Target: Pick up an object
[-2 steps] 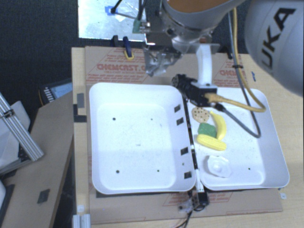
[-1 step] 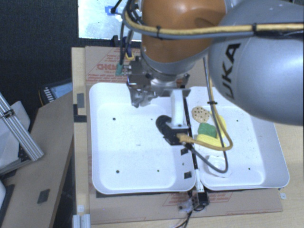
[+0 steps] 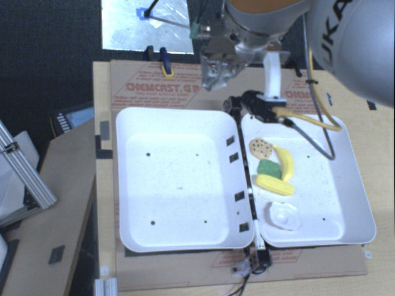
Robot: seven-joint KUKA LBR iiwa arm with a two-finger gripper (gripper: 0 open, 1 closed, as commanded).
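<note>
Both white bins (image 3: 179, 184) appear smooth, faintly glossy plastic, seated on matt brown printed cardboard (image 3: 154, 86). The banana (image 3: 284, 163) and corn cob (image 3: 275, 185) near the right bin's left edge look like glossy moulded plastic. The arm (image 3: 345, 29) housing is satin grey, probably painted metal.

Shiny foil sheet (image 3: 145, 15) (blue tape (image 3: 143, 13) on it) beyond cardboard (image 3: 157, 86)

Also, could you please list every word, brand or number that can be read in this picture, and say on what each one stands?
"CHEMCAST" followed by a "G", in red print on the brown board behind the left bin; the rest of that line is hidden by the hand.
"KU", large dark letters on the grey arm, cut off by the picture edge.
More red print on the board near the right bin and along the front edge: too blurred to read.
</note>
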